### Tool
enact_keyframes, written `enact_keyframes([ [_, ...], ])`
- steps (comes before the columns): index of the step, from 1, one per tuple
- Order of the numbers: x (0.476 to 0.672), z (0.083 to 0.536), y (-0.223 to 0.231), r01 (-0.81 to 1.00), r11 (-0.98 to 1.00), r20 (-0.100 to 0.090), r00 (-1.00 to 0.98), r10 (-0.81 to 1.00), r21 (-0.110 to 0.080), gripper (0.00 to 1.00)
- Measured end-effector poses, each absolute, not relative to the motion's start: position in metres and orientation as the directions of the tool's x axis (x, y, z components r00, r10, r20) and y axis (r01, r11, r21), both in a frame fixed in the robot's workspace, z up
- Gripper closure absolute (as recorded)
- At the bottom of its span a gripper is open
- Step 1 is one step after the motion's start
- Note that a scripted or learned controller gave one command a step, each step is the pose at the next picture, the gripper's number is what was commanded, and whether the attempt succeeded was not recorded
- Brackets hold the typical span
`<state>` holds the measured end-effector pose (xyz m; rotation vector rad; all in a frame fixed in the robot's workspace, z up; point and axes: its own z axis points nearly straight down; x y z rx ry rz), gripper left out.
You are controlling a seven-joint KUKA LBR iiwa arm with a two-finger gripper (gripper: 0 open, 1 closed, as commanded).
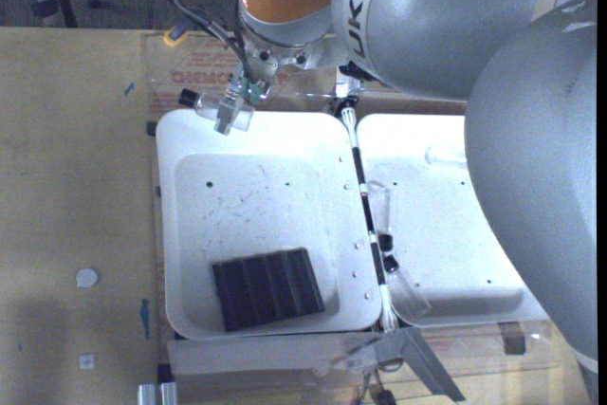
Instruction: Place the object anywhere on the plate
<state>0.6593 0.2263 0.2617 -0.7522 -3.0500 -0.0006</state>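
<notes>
A dark ribbed rectangular plate lies flat in the near part of the left white bin. The gripper hangs below the orange-banded wrist, over the far rim of that bin near its back left corner and well away from the plate. Its tip is small and seen end-on, with cables around it. I see nothing clearly held at the tip. A faint translucent object rests in the right bin near its far side, partly under the arm.
The big grey arm covers the upper right and much of the right bin. A clear strip lies along the divider between the bins. The wooden bench stretches to the left, with a small grey disc on it.
</notes>
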Motion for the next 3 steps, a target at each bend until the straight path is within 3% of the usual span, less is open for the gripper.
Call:
enact_keyframes([
  [1,0.659,0.316,0.226,0.438,0.899,-0.005,-0.899,0.438,0.004,1.0],
  [2,0.66,0.328,0.228,0.437,0.9,-0.011,-0.9,0.437,0.008,1.0],
  [3,0.656,0.24,0.226,0.344,0.939,-0.001,-0.939,0.344,0.002,1.0],
])
